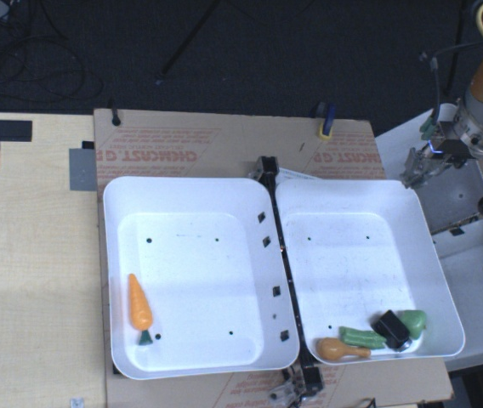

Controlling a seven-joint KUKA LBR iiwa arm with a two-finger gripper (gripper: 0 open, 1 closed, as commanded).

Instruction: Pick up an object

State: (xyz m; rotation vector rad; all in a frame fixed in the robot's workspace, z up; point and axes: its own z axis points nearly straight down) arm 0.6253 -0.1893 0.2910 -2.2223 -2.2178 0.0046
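gripper [418, 167] sits at upper right, outside the bins, above the right bin's [356, 195] far right corner; can't tell its state, nothing seen in it. arm [478, 100] w/ orange band enters at the right edge. left bin [182, 192] holds a toy carrot [139, 303] near its front left corner, green top toward the front wall. right bin has a cluster in its front right corner: orange-tan pear-shaped toy [341, 349], green pod-like piece [362, 338], black block [392, 329] and a green rounded item [413, 320], all touching or just beside each other. bins rest on cardboard sheet [224, 143] on the desk [29, 253].
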